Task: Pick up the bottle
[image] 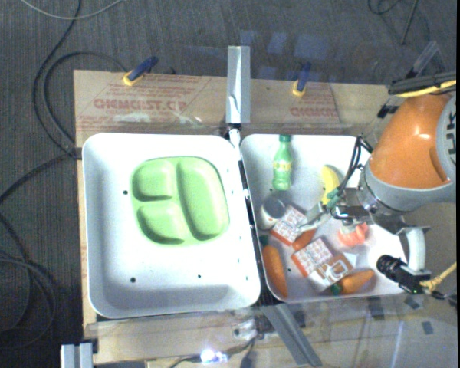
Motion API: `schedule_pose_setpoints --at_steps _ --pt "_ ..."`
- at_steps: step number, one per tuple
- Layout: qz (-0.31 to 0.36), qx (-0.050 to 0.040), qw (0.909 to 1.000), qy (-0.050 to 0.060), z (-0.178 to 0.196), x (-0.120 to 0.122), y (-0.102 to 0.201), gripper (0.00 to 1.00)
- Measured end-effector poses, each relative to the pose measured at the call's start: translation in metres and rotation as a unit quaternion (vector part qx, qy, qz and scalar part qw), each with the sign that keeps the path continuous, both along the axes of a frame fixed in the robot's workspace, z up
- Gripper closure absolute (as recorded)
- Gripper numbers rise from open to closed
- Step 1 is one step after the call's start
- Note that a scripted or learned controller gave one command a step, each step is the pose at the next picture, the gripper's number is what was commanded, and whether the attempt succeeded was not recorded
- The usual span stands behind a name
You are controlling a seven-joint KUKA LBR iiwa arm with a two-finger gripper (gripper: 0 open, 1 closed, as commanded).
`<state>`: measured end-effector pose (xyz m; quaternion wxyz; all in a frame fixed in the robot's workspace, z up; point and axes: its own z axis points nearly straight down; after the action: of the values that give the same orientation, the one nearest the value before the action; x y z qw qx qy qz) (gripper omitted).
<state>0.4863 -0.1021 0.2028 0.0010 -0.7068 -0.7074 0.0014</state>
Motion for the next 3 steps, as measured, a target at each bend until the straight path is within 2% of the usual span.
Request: schedule_pose_setpoints --at_steps 1,2,3 --pt "0.015 0.0006 0.9999 -0.001 0.08 -0.002 0.028 0.0" --pt "0.039 -0.0006 0.9992 -0.001 0.05 0.052 -0.002 0.0" --pt "0.053 0.0 0.9986 0.0 0.004 0.098 0.042 0.0"
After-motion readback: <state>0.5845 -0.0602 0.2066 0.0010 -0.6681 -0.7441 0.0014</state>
